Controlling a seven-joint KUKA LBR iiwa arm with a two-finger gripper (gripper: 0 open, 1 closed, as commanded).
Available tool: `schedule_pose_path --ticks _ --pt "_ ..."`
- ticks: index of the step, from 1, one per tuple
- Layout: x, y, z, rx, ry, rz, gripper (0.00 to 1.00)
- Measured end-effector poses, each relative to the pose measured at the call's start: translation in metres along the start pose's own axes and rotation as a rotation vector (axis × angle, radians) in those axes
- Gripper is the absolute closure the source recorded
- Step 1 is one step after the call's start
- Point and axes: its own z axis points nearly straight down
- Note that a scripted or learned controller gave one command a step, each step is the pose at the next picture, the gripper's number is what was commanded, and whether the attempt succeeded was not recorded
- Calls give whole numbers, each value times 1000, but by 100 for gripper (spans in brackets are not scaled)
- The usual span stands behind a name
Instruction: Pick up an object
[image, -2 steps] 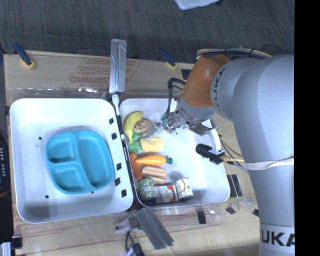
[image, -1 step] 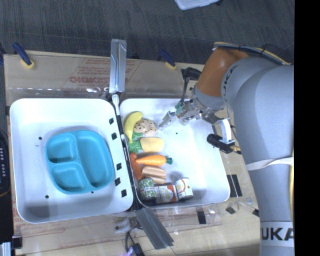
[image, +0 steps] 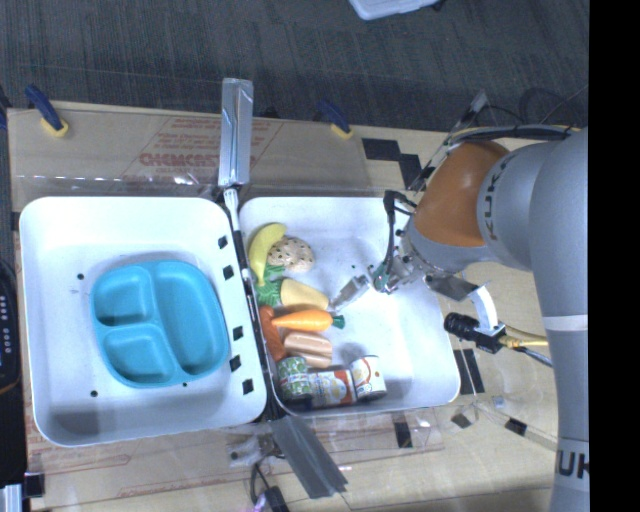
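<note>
My gripper (image: 347, 291) hangs low inside the right bin (image: 425, 350), just right of a pile of toy food along that bin's left wall. Nearest its tip lie a pale yellow corn piece (image: 301, 293) and an orange carrot (image: 303, 320). Behind them are a yellow banana (image: 262, 250) and a speckled cookie (image: 291, 254). A pinkish sausage (image: 308, 346) lies below the carrot. Two small cans (image: 330, 383) rest on their sides at the front wall. I see nothing held at the gripper's tip.
The left bin (image: 50, 250) holds a blue divided plate (image: 160, 322). A metal divider bar (image: 235, 130) rises between the bins at the back. The grey arm with its orange band (image: 455, 205) crosses the right bin's far right corner. A black cable fitting (image: 470, 328) sits by its right rim.
</note>
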Motion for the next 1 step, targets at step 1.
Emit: schedule_pose_path --ticks 1 --pt "12 -13 0 2 2 216 0"
